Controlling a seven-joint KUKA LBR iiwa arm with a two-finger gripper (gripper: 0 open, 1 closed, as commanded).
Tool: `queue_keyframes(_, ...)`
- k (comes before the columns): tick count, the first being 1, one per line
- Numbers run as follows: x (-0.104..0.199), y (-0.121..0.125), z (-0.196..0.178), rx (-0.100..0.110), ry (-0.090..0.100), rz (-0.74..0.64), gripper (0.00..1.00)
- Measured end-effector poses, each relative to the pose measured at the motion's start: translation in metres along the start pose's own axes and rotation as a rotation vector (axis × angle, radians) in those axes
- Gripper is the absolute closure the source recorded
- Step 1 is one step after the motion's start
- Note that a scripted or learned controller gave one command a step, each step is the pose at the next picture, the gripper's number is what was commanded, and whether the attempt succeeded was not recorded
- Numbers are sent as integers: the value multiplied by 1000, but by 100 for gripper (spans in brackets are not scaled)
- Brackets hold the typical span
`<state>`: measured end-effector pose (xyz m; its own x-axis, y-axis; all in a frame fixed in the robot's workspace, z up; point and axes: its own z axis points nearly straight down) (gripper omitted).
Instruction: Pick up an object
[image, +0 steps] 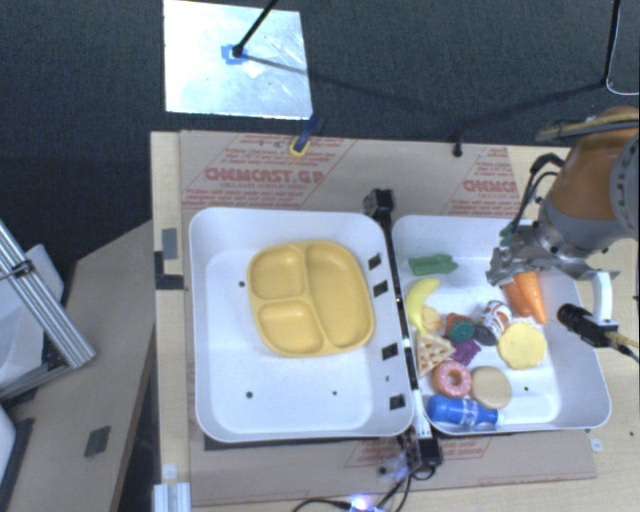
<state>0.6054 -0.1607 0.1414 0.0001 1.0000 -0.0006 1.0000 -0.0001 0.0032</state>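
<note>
Camera view, nearest first: a blue bottle (462, 411) lies at the right bin's (575, 405) near edge, well below the claw (508, 268) and to its left. Just past the bottle sit a pink-iced donut (452, 379) and a tan bun (491, 386), then a pizza slice (431, 351) and a round yellow piece (523, 345). Closer under the claw lie a purple piece (466, 351), a small red-and-white can (495, 317) and a banana (420, 296) off to its left. An orange carrot (527, 295) lies right at the claw, touching its lower right side; whether the fingers pinch it or stand spread cannot be told. A green piece (432, 264) rests level with the claw, to its left. Far left of it, a yellow divided plate (308, 297) sits in the left bin (215, 330).
</note>
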Motion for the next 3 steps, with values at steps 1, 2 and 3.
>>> queue_keyframes(1,1,8,-46,-3,-1,-4,100)
queue_keyframes(2,1,9,-86,-2,0,-5,100)
queue_keyframes(3,50,13,-91,0,1,-8,100)
